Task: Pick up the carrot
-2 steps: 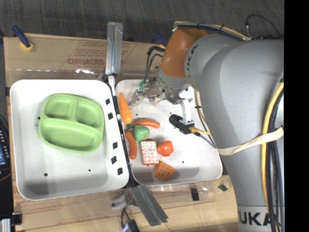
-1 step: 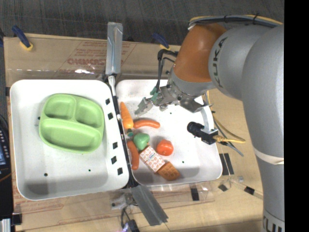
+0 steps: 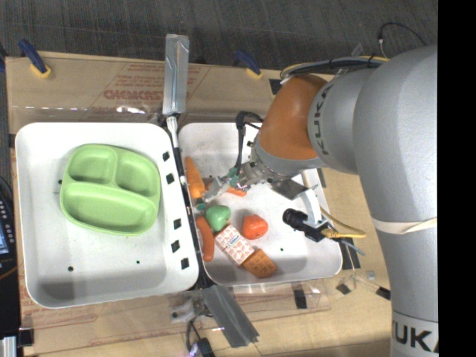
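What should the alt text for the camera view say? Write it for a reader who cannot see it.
A grey robot arm lowers its tool into the right bin, beside a carrot along the bin's left wall, among other toy foods. The left bin holds a green divided plate.

Dark ribbed floor (image 3: 89, 10), cardboard-covered bench (image 3: 97, 76)

Evenly, brightly lit from overhead. Mild glare off the white bins (image 3: 44, 199), whitest around the green tray (image 3: 111, 188). Soft shadow pooled at 7 o'clock inside the left bin. Sheen along the grey arm (image 3: 387, 117) at 3 o'clock. Slightly soft throughout, small toys blurred.
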`<state>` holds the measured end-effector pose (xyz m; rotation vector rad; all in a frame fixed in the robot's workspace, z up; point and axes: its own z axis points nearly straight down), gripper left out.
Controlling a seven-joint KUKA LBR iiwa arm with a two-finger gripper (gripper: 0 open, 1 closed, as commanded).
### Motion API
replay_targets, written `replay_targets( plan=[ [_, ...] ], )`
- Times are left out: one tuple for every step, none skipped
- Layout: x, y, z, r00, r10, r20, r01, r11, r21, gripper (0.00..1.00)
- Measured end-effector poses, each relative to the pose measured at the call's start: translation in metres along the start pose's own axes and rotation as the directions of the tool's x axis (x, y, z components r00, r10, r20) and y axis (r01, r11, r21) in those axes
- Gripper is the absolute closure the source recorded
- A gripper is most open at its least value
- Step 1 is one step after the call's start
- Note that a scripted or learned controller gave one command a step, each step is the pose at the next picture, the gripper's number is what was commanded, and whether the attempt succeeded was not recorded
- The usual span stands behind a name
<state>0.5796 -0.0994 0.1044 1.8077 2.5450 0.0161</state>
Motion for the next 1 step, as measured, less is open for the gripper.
replay_targets(
  plan=[
    [-0.0028,-0.0281,0.0009,0.98,-0.198,0.003,0.198,0.98,-0.004,0.0]
  ],
)
